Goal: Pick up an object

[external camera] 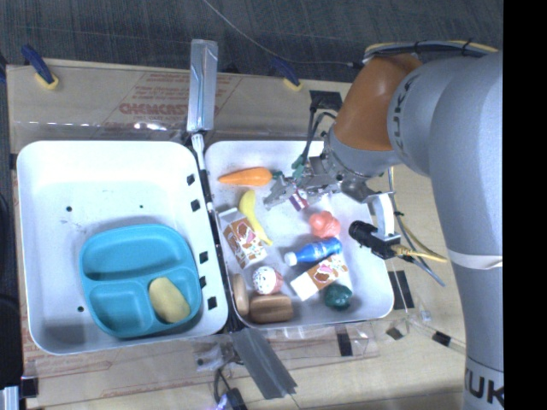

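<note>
So the gripper [289, 192] is hanging over the upper part of the right bin [376, 301], arm [444, 109] coming in from the right. Honestly can't tell whether its fingers are apart or together, that end is a jumble of grey metal from this angle, and I don't see anything clearly pinched in there.

Right bin holds pretty much all the stuff. Just to the left of the gripper, a bit up, there's a carrot [245, 177]. Just below-left of it is a banana [250, 213], and further down that side a small carton [244, 240] with a brown and white print. Below-right of the gripper sits a pinkish-red round thing [324, 225], looks like a tomato or peach. Under that, a blue bottle [313, 252] lying on its side, then a second little carton [320, 277], and a dark green lump [338, 295] near the bin's lower right corner. Down along the bottom edge there's a white speckled ball [265, 279] and a brown bread-roll-looking thing [269, 308].

Left bin [51, 169], well off to the gripper's left, has 1 blue divided tray [120, 259] in it, and a yellowish potato [169, 300] sits in the tray's lower right compartment.
</note>
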Robot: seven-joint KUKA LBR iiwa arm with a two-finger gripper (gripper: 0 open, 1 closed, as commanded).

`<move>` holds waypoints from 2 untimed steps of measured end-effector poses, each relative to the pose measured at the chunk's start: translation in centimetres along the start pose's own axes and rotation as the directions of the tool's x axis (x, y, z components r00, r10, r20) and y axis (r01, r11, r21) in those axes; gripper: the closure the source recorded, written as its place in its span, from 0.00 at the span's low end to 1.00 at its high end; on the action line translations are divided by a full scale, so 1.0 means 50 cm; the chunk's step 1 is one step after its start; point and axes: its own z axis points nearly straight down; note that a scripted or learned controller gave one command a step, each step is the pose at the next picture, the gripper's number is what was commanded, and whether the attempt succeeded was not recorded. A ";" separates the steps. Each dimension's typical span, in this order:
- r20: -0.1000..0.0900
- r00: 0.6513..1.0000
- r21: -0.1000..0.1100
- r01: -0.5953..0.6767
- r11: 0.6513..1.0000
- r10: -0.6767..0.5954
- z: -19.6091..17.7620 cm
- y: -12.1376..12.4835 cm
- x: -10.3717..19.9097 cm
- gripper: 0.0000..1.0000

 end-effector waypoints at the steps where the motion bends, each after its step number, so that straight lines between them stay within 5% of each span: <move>1: 0.000 0.993 -0.006 -0.122 0.992 0.122 0.103 0.094 0.072 0.00; 2: 0.001 1.000 -0.008 -0.006 1.000 0.006 0.137 0.052 0.066 0.00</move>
